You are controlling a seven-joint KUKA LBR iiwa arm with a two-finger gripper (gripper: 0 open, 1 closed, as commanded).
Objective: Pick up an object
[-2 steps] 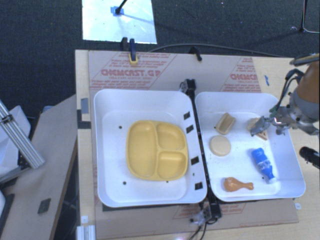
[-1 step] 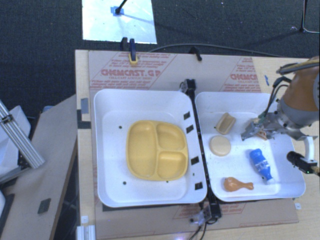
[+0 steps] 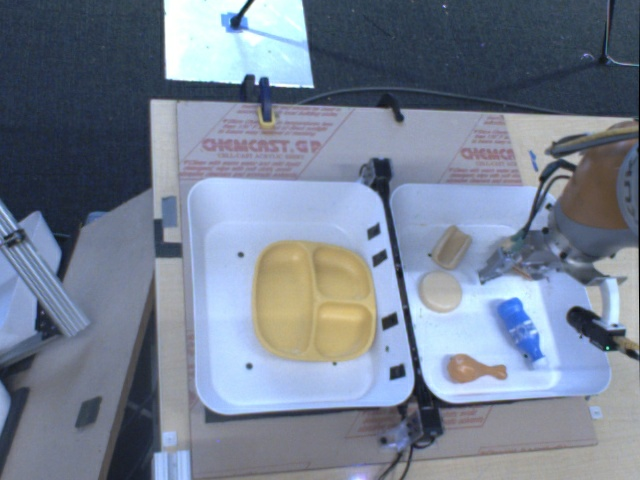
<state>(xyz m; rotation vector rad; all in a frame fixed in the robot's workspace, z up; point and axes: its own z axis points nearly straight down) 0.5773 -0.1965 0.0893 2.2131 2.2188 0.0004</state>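
The right bin (image 3: 500, 213) holds a tan block (image 3: 451, 246), a round cream disc (image 3: 440, 291), a blue bottle (image 3: 520, 328) and an orange drumstick-shaped piece (image 3: 475, 369). My gripper (image 3: 500, 264) reaches in from the right and hangs low over the bin's middle. It is right of the tan block and the disc, and just above the blue bottle's top end. I see nothing held in it. The arm's grey wrist and orange band (image 3: 590, 193) cover the bin's right wall.
The left bin (image 3: 215, 268) carries a yellow divided plate (image 3: 315, 300). A black divider with clips (image 3: 392, 288) runs between the bins. A brown board (image 3: 300, 143) lies under both. A metal rail (image 3: 40, 278) stands at far left.
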